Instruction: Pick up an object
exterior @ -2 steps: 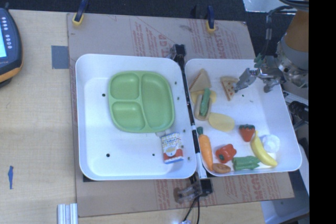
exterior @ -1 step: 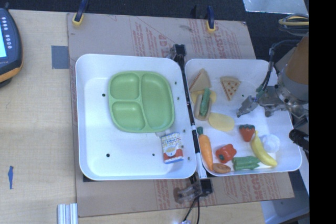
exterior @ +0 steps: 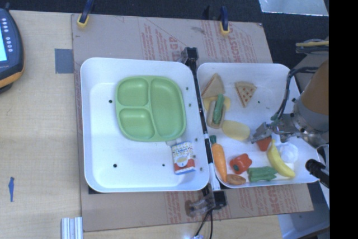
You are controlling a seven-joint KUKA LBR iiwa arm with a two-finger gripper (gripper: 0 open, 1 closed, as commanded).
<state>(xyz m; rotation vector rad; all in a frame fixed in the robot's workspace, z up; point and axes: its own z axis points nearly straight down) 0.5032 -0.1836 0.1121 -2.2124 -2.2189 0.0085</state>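
Gripper [exterior: 262, 132] sits low over the right bin [exterior: 263, 71], mid-right of frame, w/ its metal fingers spread a bit and nothing between them. Arm [exterior: 316, 101] comes in from the right edge.

Closest candidate looks like the small red piece [exterior: 264, 144] just below the fingertips, partly tucked under the gripper, so its shape is hard to call. Probably plastic play food like the rest: light, stiff, hollow-ish, smooth skin, so prob slippery. Nothing fragile here imo.

Other options nearby:
- banana [exterior: 279, 160], lower right of the bin, curved and glossy. Best pinched across the narrow middle, not the tapered ends.
- yellow lump [exterior: 235, 130], just left of the gripper, rounded and smooth, could squirt out of a pinch.
- red pepper [exterior: 241, 163], lumpy, grab across the body.
- carrot [exterior: 219, 161] along the bin's left wall, long cone, take it at the thick end.
- green bean pod [exterior: 261, 174] at the bottom, flat-ish.
- toast wedge [exterior: 245, 92] and bread slice [exterior: 213, 87] up top, flat triangles lying down, awkward bc there's little edge to get under.

Left bin [exterior: 89, 120] holds a matte green divided plate [exterior: 151, 108] and a small carton [exterior: 183, 157] at its lower right, boxy w/ flat sides, easiest shape of the lot but well apart from the gripper.
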